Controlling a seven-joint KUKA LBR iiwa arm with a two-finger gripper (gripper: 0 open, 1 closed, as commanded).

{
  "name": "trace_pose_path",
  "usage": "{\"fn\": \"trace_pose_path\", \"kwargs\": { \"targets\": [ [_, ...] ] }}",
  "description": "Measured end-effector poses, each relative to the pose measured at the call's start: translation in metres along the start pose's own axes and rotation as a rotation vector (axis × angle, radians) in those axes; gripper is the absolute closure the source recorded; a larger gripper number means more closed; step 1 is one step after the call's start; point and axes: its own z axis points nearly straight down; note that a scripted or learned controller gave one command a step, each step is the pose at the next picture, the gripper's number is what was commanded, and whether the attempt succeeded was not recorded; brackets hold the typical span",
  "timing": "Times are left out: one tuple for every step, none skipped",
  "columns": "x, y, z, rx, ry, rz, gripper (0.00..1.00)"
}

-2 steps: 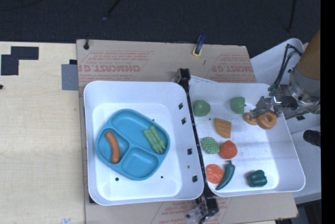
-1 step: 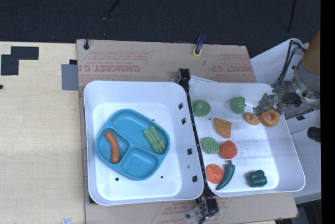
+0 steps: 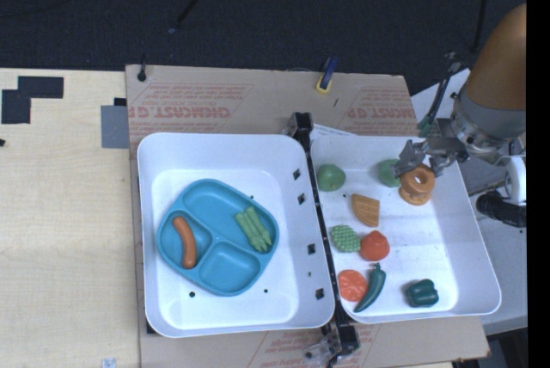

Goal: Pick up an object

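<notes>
Brown and ring-shaped, the toy doughnut (image 3: pixel 418 185) appears to hang just under the gripper (image 3: pixel 421 162) at the upper right of the right bin (image 3: pixel 481 272), with the dark fingers closing on its top edge; the view suggests it is held between them, though whether it is clear of the bin floor cannot be told. Judged by its look it is a light, stiff plastic piece with a smooth, somewhat slippery surface, unlikely to break, and best taken across the rim of the ring, or with one finger through the hole, so that it cannot roll out. A green round piece (image 3: pixel 387 172) lies just beside it on the left, close enough to be nudged. Elsewhere in the same bin lie a green ball (image 3: pixel 330 178), an orange wedge (image 3: pixel 366 209), a knobbly green piece (image 3: pixel 345 238), a red tomato (image 3: pixel 375 247), an orange-red slice (image 3: pixel 351 285), a dark green chilli (image 3: pixel 373 288) and a dark green pepper (image 3: pixel 422 293). The left bin (image 3: pixel 172 160) bears a blue tray (image 3: pixel 225 270) with a sausage (image 3: pixel 185 241) and green beans (image 3: pixel 253 228) in separate compartments. The arm (image 3: pixel 503 65) reaches in from the right, its orange band high above the wrist, the wrist bent down and leftward over the bin's far corner.
</notes>
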Motion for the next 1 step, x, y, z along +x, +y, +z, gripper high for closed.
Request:
{"fn": "trace_pose_path", "kwargs": {
  "targets": [
    [0.0405, 0.0204, -0.0006, 0.000, 0.000, 0.000, 1.00]
  ]
}}
